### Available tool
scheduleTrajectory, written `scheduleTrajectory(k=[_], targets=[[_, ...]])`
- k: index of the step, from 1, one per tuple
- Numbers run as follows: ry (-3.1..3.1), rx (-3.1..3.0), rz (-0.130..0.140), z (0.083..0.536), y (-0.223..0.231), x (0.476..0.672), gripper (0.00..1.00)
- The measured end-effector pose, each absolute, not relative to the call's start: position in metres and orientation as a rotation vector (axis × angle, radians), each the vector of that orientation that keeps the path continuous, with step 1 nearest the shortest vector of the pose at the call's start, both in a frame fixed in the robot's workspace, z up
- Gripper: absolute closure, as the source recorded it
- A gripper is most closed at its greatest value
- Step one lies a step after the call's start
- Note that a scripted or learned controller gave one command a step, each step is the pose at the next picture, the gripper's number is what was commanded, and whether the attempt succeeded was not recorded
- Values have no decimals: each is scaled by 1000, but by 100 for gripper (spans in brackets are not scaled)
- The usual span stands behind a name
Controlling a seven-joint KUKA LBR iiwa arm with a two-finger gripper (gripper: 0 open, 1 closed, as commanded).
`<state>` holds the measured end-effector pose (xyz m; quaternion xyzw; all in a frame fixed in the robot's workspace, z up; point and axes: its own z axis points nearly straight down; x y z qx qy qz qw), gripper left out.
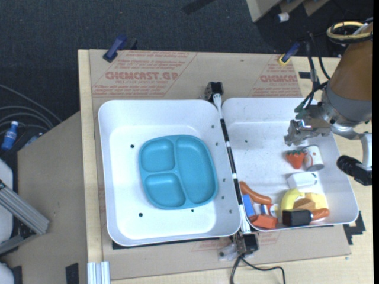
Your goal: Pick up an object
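A grey-and-orange arm is seen reaching in from the right over the right-hand bin (260, 120), its end effector (298, 136) poised just above a small red-orange object (295, 157) that lies beside a white block (312, 157). Whether the end effector is open or closed cannot be told from this angle, and nothing is seen gripped in it. Most of the candidates for picking are crowded into the bin's near corner: a yellow piece (289, 199), a black item (296, 218), an orange sausage-shaped toy (254, 193), a blue item (248, 206) and a white piece (302, 179). The left-hand bin (118, 158) is occupied by a blue divided plate (176, 171), well apart from the arm. The red-orange object is judged the likeliest target, being nearest and fairly isolated. A clean pick would probably be served by a straight descent centred on it, with the white block kept outside the grasp so it is not caught or nudged, and by a closure completed before any lift from the desk (89, 158) is attempted.
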<state>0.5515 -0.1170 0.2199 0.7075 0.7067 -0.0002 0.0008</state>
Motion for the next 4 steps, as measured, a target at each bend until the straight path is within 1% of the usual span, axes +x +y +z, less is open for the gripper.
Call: scheduleTrajectory(k=[1,2,3,4], targets=[[2221,2221,-1,220,-116,551,0],[2221,2222,-1,84,-149,544,0],[2220,2222,0,94,-148,544,100],[2220,2223,0,94,-148,544,0]])
